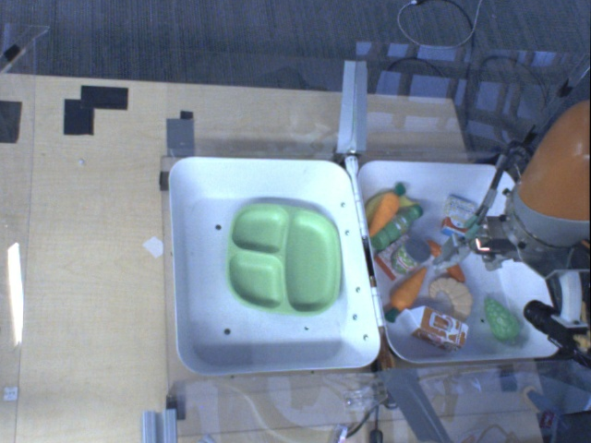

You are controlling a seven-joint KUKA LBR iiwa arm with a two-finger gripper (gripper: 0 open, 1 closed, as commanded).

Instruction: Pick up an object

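While the gripper [459, 247] hangs low in the right bin [476, 172], centre-right of frame, its jaw state cannot be told; the orange carrot [408, 289] lies just lower-left of it.

Below me I count two white bins [185, 275], one green divided tray [284, 257], two toy carrots [383, 209], one green bottle [397, 226], two small cartons [441, 328] and one green leafy toy [503, 321] on my counter [83, 293].

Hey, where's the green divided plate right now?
In the camera view, the green divided plate lies in the middle of the left bin, across the divider from the right bin holding the toy food.
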